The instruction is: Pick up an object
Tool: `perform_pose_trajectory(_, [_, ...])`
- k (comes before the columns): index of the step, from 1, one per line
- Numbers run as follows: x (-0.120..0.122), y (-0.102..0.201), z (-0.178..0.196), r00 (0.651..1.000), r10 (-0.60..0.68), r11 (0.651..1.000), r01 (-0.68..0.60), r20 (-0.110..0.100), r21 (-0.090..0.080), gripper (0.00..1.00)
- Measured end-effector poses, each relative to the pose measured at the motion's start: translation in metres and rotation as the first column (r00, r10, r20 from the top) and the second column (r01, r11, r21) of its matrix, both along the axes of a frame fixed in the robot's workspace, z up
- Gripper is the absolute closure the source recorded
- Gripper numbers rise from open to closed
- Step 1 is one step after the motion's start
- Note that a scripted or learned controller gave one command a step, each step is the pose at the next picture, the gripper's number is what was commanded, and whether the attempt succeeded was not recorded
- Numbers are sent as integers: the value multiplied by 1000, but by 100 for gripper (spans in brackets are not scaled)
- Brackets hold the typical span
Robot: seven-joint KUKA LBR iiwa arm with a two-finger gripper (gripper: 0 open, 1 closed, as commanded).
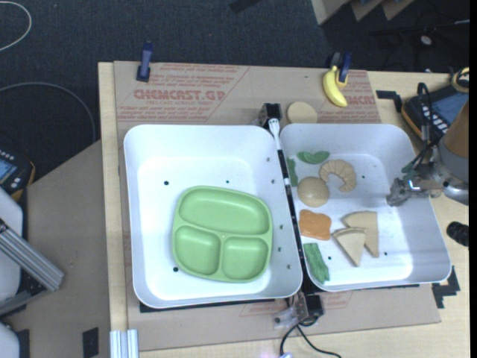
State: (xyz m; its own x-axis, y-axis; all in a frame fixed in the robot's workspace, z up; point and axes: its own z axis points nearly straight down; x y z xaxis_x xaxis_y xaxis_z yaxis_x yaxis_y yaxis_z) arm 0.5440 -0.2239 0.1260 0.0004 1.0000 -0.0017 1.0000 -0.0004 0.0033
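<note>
The right bin (pixel 387 142) holds several toy foods: a green leaf (pixel 313 156), a tan croissant (pixel 340 174), a round beige bun (pixel 313 192), an orange piece (pixel 315 225), two tan bread wedges (pixel 358 235) and a green pod (pixel 317 262). My gripper (pixel 397 193) hangs low over the right side of this bin, to the right of the croissant and above the bread wedges. It touches none of them and nothing shows in its grasp.
In the left bin (pixel 149 162) lies a green divided plate (pixel 220 233). A yellow banana (pixel 335 88) and a tan disc (pixel 302 112) rest on the board behind the right bin. The arm (pixel 451 162) comes in over the right rim.
</note>
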Motion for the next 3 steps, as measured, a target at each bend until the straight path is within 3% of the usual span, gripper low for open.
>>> perform_pose_trajectory(1, [-64, -1, 10, 1000, -4, 1000, 4, -8, 4, 100])
perform_pose_trajectory(2, [-51, 45, -33, 1000, 2, 1000, -2, 1, -1, 100])
perform_pose_trajectory(3, [-59, 99, -35, 1000, 0, 1000, 1, 18, -9, 100])
